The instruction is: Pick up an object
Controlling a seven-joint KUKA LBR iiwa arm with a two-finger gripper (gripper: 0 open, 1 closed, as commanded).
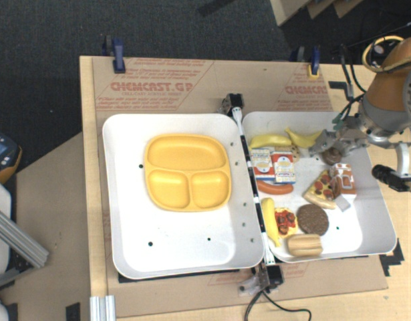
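A wooden table point(91, 179) seen from above at a slant carries two shallow white bins side by side. The left bin point(125, 246) holds a yellow divided plate point(188, 171) with one long compartment at the top and two smaller ones below; it sits toward the upper middle of that bin. The right bin point(372, 236) holds a scatter of toy food. Along its left wall lies a long yellow piece point(270, 221), perhaps corn, and just beside it a small red item point(284, 219). At the upper left a banana point(270, 141) lies beside a second yellow curved piece point(303, 138). Below the banana sit two small cartons point(273, 164) side by side, touching a red sausage point(275, 188) beneath them. Lower down, a dark brown round patty point(313, 219) rests just above a tan bread roll point(304, 245) near the bin's front edge. To the right of the patty lies a pizza slice point(323, 191), with a red and white packet point(343, 177) touching its upper right. The grey arm point(385, 99) with its orange band reaches in from the right, and its pincer point(333, 147) hangs low over the upper right part of this bin, just above the packet and right of the curved yellow piece. Whether the pincer is open or closed cannot be told, nor whether it grips anything.
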